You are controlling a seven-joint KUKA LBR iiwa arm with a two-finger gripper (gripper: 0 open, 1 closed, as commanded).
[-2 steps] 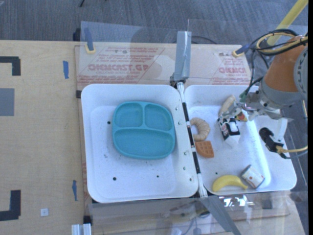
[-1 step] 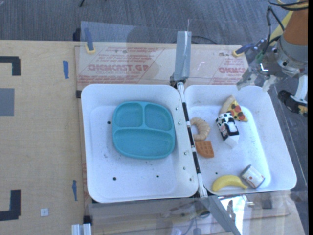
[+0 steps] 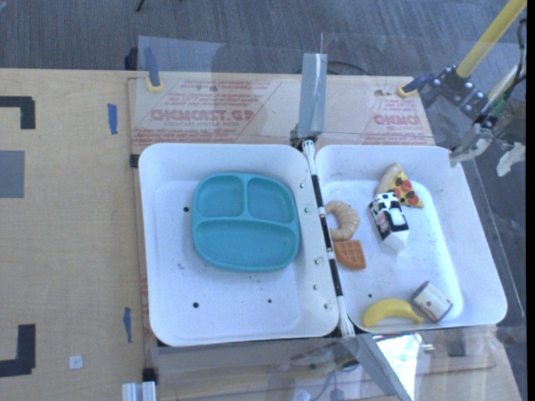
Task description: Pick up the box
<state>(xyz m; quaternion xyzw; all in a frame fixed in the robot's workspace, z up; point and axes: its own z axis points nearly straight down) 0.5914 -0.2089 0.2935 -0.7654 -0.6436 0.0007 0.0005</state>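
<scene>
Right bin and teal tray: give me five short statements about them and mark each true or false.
1. The teal tray lies in the left bin. True.
2. The box, patterned black and white, lies in the right bin. True.
3. The banana lies on the teal tray. False: it lies near the right bin's front edge, beside a small can.
4. The pizza slice lies just behind the box. True.
5. The box sits in one of the tray's compartments. False: it rests on the right bin's floor.
</scene>
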